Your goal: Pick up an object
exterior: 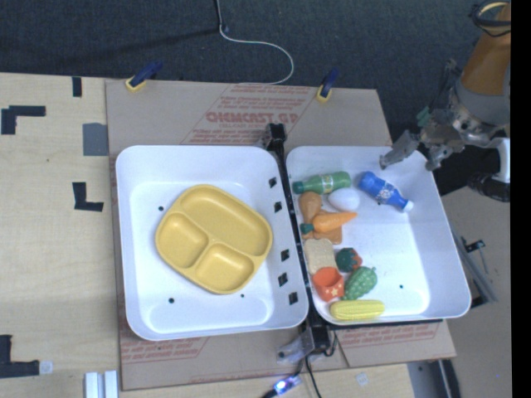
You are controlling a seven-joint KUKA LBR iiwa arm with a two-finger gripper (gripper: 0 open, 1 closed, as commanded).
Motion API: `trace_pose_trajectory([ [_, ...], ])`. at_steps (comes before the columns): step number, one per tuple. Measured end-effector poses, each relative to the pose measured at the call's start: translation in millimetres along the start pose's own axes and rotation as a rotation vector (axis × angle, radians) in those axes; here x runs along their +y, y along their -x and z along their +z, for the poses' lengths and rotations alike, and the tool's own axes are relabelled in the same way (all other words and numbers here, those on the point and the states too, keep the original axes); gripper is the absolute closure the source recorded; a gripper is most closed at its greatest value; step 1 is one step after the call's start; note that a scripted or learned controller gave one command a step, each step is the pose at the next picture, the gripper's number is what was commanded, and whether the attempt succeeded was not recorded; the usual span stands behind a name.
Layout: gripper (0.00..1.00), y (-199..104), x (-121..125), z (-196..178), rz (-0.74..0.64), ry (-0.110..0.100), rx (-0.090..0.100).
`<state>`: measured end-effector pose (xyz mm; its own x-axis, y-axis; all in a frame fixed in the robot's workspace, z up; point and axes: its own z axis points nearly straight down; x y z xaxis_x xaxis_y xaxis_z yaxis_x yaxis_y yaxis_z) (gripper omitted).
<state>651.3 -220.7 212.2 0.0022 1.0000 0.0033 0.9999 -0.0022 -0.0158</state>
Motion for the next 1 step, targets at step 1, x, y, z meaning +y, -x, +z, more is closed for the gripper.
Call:
trace_pose_trajectory([
  [1,0.0,-0.6,2.9,-9.7,-0.004,0.014,-0.003],
])
